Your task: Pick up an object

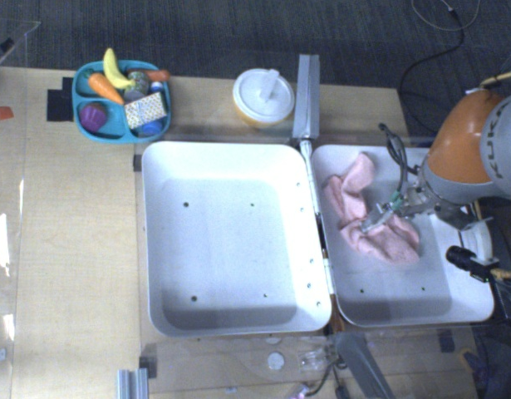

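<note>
We log two white bins side by side on the bench. The left bin (pixel 226 239) takes up the bench's middle; the right bin (pixel 405 293) lies against it toward the bench's right edge, and a narrow divider runs between their touching rims.

In the right bin lies a pink cloth (pixel 363 210), crumpled, spread from near the bin's far-left corner down toward its centre. One lobe sits up near the far rim; a second, broader fold lies lower and to the right.

The arm (pixel 471 152) enters over the right bin's right rim, its orange band plain above the wrist. The gripper (pixel 378 220) reaches down and leftward, its tip set on the pink cloth at the seam between the two folds. We cannot tell from this slant whether it is spread or closed, nor whether any cloth is caught in it.

Beyond the bins, along the bench's far edge, we note a blue tray (pixel 118 98) near the far-left area, holding toy foods: a banana (pixel 114 69), a carrot (pixel 104 87), a purple piece (pixel 93 116) and others too small to name. A white lidded cup (pixel 263 96) stands at the far edge, just behind the left bin's far-right corner. A grey post (pixel 306 98) stands upright just beside it, in line with the divider.
</note>
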### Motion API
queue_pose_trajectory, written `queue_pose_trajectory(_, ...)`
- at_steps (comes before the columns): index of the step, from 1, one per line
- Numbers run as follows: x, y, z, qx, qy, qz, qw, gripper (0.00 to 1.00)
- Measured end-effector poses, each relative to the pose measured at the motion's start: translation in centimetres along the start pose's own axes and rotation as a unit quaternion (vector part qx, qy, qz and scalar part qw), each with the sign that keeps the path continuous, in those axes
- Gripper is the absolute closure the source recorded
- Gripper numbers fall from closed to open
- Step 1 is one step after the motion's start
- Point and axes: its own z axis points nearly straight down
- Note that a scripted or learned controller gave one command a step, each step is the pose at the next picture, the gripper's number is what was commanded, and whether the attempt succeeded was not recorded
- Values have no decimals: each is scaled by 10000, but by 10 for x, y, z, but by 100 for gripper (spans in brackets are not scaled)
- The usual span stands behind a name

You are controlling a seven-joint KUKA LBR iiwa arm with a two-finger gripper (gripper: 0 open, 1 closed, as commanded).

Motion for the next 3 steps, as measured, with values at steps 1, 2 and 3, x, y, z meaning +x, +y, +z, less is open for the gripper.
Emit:
queue_pose_trajectory(1, -10, 15, 6, -28, 4, 249, 9997, 0)
queue_pose_trajectory(2, 26, 9, 4, -64, -32, -943, 9955, 0)
queue_pose_trajectory(3, 37, 54, 6, -38, -13, -567, 9984, 0)
